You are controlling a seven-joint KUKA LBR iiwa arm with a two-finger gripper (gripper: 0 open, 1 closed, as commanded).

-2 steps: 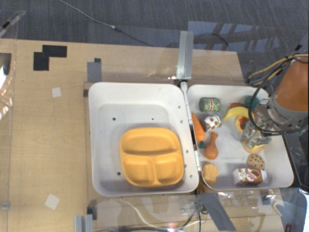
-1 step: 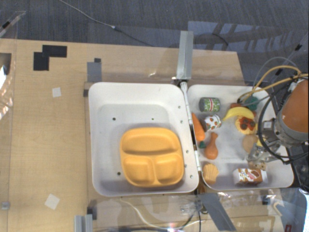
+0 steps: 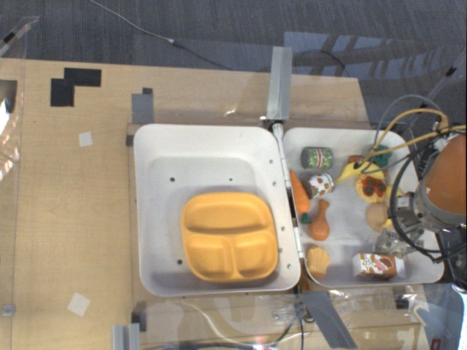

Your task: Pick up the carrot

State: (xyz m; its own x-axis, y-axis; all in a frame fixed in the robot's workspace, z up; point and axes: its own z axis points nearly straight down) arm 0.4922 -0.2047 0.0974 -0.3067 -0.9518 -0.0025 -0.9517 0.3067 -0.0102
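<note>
Tool state I cannot tell: the arm (image 3: 445,184) enters at the right edge over the right bin (image 3: 423,275), and its cables cover whatever hangs beneath the wrist. Nearest the camera in that bin lie a small labelled packet (image 3: 378,265) and a ridged yellow biscuit-like piece (image 3: 317,259); a little farther stands a toy drumstick (image 3: 319,222), then a small white jar (image 3: 321,184), a green can (image 3: 317,157) and a banana (image 3: 352,170) toward the far wall. The carrot (image 3: 298,192) lies hard against the bin's left wall, just beside the drumstick and jar. Its long axis runs near-to-far along that wall; which end is the tip I cannot make out. My worry is the wall: a finger may land on the rim, or nudge the drumstick. The left bin (image 3: 153,195) holds a yellow divided plate (image 3: 230,235).
</note>
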